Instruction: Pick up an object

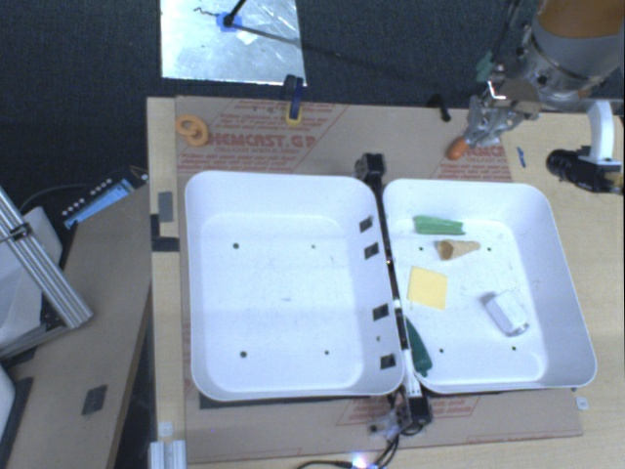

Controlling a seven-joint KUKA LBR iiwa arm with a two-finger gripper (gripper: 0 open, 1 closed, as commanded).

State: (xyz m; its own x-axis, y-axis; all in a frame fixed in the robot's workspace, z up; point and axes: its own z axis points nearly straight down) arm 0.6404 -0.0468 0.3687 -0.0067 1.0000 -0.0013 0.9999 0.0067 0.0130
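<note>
Hand hangs above the counter beyond the right bin, w/ a small orange thing at its tips; can't tell if it's gripped or just beside, fingers too blurred. Arm cut off at top right. In the bin: green piece, tan cone, yellow square, grey block; dark green item half hidden at the divider.

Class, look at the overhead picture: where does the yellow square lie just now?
The yellow square lies flat in the right bin, near its left wall, just below the tan wedge and left of the grey block.
</note>
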